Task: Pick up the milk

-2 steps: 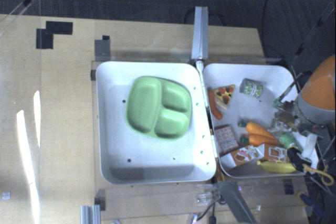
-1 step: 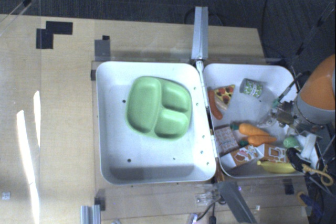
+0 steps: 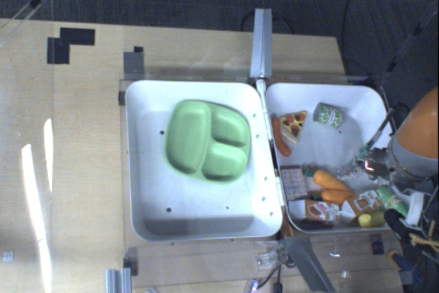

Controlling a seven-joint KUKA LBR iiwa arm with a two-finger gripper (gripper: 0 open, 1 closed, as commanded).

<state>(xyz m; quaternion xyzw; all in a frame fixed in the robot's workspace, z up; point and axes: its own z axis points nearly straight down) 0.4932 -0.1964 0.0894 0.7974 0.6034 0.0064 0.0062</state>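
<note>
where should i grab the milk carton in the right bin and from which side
Probably mid-body, from straight above. The milk carton seems to lie flat on its side near the front wall of the right bin, with a carrot close on its left and a small yellow fruit just in front. A side approach looks blocked, so set the jaws across its narrow width, where the flat faces are parallel.

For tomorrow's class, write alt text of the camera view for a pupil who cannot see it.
Two shallow white bins sit side by side on a wooden bench: the left bin holds a green divided tray, and the right bin holds small toy foods, among them a pizza slice, a can and carrots. The arm reaches in from the right.
</note>
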